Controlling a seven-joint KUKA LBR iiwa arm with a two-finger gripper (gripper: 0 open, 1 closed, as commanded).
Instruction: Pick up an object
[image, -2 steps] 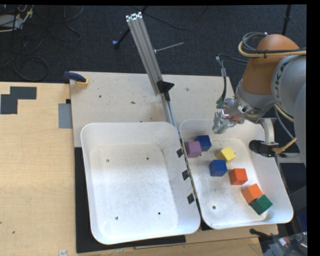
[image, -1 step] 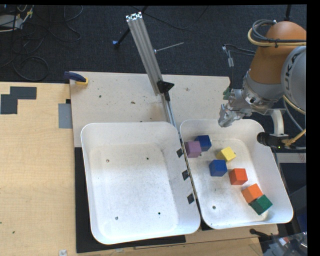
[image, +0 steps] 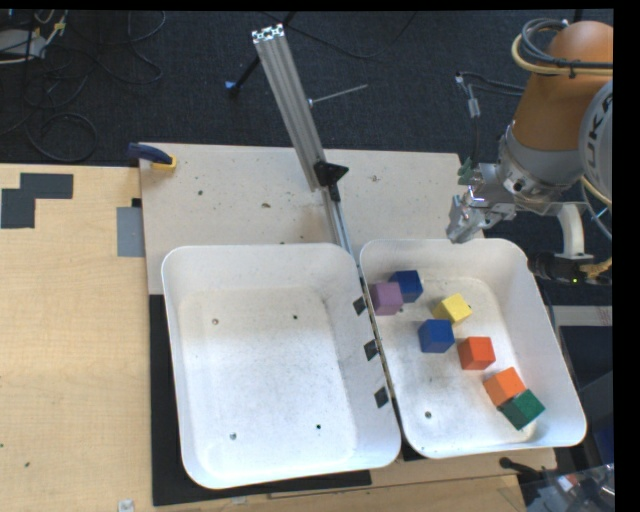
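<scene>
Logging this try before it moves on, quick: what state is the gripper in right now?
Two-finger gripper: cannot be told; it hangs above the far rim of the right-hand shallow white bin, with nothing seen between it.

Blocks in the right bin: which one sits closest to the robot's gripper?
The blue block at the bin's far end, touching the purple block. The other blue block lies farther from the gripper, mid-bin.

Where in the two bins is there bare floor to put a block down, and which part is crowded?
The left bin has bare floor from wall to wall. In the right bin, bare floor lies at the lower left, between the divider and the green block, below the blue block. The crowded band runs from the purple block down to the orange block.
</scene>
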